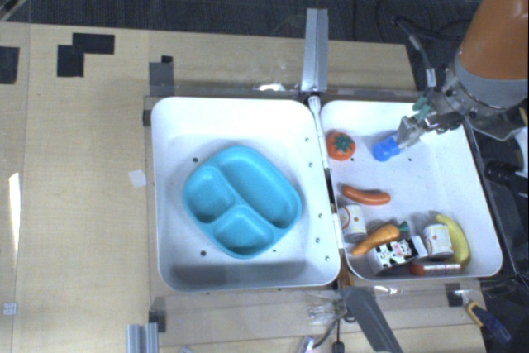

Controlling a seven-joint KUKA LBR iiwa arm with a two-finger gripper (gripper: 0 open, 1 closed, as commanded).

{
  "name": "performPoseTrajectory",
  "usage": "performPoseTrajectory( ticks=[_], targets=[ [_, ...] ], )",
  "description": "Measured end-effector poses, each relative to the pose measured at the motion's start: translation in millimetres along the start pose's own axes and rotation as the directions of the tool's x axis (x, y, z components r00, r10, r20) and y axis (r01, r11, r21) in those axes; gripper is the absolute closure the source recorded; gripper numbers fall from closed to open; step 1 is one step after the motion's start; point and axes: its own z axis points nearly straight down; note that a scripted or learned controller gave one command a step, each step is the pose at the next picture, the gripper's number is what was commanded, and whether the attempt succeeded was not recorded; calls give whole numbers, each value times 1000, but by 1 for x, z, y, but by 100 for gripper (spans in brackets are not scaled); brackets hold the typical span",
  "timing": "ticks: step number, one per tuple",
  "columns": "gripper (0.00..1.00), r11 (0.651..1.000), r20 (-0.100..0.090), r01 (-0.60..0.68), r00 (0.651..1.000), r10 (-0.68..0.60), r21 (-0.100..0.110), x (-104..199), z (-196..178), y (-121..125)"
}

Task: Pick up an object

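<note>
Small blue object (384,149) in right bin's upper part, touching tool (407,133) tip.

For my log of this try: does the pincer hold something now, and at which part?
It seems to hold a small blue object by its upper right end, at the pincer tip, above the right bin. The grip itself is too blurred to confirm.

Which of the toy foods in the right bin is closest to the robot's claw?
The tomato, the round red-orange one against the bin's left wall, lies nearest the gripper. The sausage, carrot and banana lie farther down the bin.
</note>
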Motion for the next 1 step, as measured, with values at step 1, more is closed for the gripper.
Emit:
performPoseTrajectory(
  ticks=[1],
  targets=[
    [100,1000,1,7,1000,-7,-3,1,-11,1]
  ],
)
